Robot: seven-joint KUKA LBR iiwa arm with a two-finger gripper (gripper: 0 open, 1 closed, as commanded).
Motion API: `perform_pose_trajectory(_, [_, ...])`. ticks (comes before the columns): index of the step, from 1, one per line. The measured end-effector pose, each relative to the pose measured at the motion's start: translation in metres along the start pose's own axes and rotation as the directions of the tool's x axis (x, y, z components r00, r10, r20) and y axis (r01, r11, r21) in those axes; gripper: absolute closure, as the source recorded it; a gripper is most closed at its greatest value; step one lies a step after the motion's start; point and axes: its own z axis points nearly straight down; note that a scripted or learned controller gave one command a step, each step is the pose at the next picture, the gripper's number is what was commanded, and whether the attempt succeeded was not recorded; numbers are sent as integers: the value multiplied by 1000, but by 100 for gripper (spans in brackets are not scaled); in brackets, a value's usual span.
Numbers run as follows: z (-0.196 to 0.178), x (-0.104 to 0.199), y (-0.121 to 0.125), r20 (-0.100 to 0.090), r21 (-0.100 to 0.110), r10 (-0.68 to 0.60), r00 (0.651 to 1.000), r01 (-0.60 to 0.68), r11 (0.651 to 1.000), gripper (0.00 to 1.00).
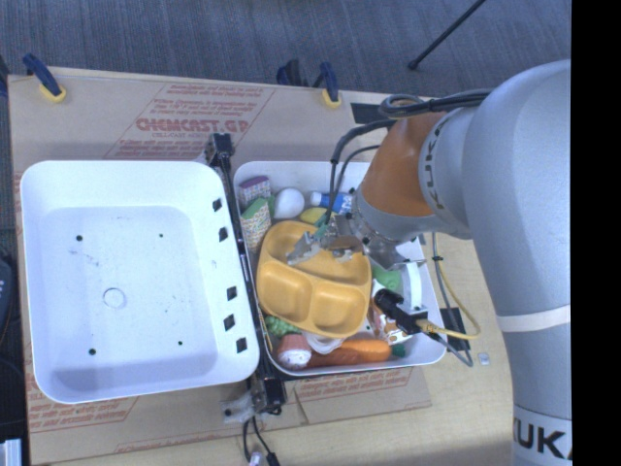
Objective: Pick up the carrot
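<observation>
Carrot lies flat along the near wall of the right bin, long axis parallel to that wall, thick end toward the bin's near-right corner. Gripper sits over the far rim of the yellow divided tray, so the carrot lies toward the near edge of the tabletop from it, tray between. Finger state: cannot tell

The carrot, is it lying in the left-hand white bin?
No. The carrot lies in the right bin, along its near edge, just below the yellow tray; the left bin holds no carrot.
</observation>
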Motion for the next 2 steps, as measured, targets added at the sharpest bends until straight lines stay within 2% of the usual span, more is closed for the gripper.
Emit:
perform_pose_trajectory(1, [-10, 0, 0, 0, 2, -4, 1000, 4, 1000, 100])
perform_pose_trajectory(2, [-10, 0, 0, 0, 2, -5, 1000, 5, 1000, 0])
